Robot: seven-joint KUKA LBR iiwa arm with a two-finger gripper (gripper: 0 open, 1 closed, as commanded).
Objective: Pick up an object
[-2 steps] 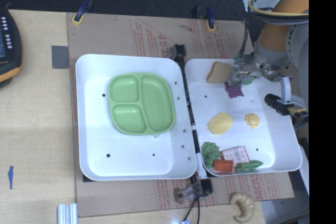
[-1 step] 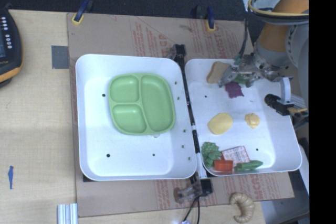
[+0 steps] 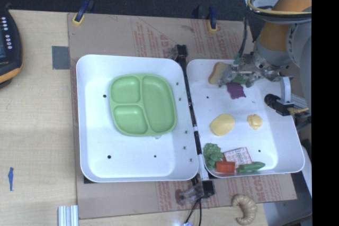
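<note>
Purple toy [image 3: 236, 91] lies under gripper [image 3: 238, 78] near bin's far edge [image 3: 233, 61].

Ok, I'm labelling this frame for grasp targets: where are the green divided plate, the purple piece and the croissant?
green divided plate [image 3: 143, 105], camera view, on the ridge between its compartments.
purple piece [image 3: 237, 91], camera view, on its middle.
croissant [image 3: 246, 207], camera view, on its curved body.

No text is legible: red print on the cardboard sheet [image 3: 159, 34] and the small packet [image 3: 238, 156] is unreadable.
</note>
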